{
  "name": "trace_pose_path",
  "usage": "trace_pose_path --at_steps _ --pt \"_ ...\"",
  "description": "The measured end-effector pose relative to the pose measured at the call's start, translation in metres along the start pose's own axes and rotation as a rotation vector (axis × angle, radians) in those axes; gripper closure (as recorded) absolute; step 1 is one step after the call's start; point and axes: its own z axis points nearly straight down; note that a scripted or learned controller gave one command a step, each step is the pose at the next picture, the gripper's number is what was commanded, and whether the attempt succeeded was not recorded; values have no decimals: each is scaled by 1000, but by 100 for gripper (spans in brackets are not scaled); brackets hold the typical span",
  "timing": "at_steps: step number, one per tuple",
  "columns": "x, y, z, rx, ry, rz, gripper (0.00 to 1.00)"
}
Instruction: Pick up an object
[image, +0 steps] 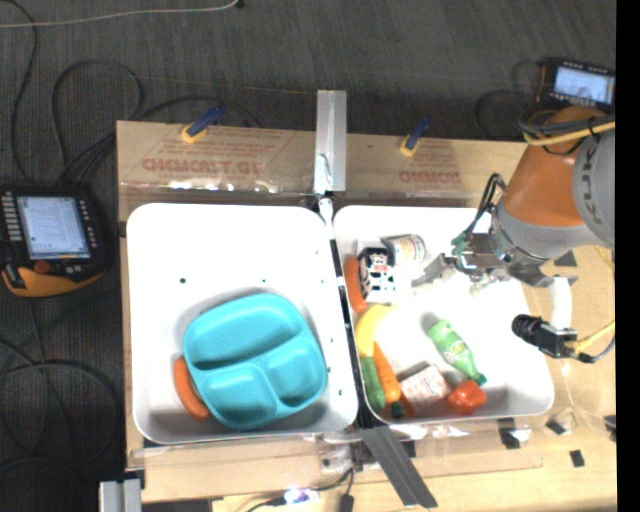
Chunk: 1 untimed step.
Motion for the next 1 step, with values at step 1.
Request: trace_pose_path --at_steps 1 --pt "-19 -49 95 -13 -3 -34 0"
